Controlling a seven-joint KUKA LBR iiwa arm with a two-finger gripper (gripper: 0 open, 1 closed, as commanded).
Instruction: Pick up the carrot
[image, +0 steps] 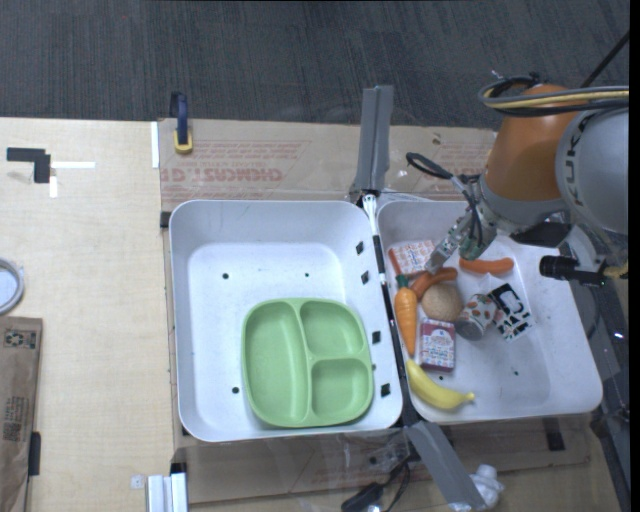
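In the right-hand shallow white plastic bin (560, 385), against its left wall, lies the long orange carrot with a green stalk end (405, 315), pointing roughly up and down the view with the stalk end uppermost. Just beside it to the right sits a round brownish potato-like object (442, 301), and above that a short reddish-orange piece (436, 279) lies at a slant, touching or nearly touching the carrot's top. Below the round object is a small red and white carton (437, 345), and below that a yellow banana (438, 390) curves along the lower left corner of the bin. A flat packet with red print (409, 255) rests near the bin's upper left, a second slim orange vegetable (486, 266) lies farther right, and a black and white printed cup or can (498, 311) lies on its side near the middle. The grey arm with its orange band (525, 155) reaches in from the right, and its two-finger gripper (455, 245) hangs over the upper part of this bin, above the packet and the reddish piece, apart from the carrot; whether its pincer is wide or narrow cannot be told from this angle. In the left white bin (200, 300) sits a pale green plastic tray with three compartments (308, 362).
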